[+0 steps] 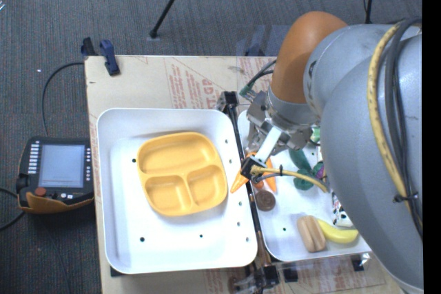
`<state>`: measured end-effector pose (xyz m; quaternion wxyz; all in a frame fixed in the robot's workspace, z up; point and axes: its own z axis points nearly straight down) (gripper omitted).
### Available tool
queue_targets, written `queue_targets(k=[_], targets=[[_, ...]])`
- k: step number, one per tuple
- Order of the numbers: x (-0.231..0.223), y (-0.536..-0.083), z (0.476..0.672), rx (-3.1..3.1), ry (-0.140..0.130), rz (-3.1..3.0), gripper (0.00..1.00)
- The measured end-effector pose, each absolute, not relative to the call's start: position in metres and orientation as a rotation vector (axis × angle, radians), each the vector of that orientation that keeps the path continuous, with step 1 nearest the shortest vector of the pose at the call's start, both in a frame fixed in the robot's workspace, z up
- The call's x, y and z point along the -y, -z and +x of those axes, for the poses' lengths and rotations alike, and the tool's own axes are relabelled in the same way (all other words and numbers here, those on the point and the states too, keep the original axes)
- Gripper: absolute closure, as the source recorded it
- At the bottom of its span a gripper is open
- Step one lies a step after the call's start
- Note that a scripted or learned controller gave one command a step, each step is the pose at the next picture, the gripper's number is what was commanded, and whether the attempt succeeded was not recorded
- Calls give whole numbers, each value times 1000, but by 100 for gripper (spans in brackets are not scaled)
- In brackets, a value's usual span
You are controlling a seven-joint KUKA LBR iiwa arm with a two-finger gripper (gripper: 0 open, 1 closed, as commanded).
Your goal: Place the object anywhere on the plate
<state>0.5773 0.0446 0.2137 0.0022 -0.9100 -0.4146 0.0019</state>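
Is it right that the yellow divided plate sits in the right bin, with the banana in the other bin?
Not quite. The camera view shows the yellow divided plate in the left bin; the banana lies in the right bin, so they are indeed in separate bins.

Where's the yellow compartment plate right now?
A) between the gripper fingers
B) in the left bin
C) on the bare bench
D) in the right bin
B: the yellow plate lies flat on the floor of the left bin, while the gripper is over the divider between the bins.
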Motion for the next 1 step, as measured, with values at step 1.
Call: queue_targets(k=[1], targets=[[-44, -213, 577, 1303, -11, -2854, 0]])
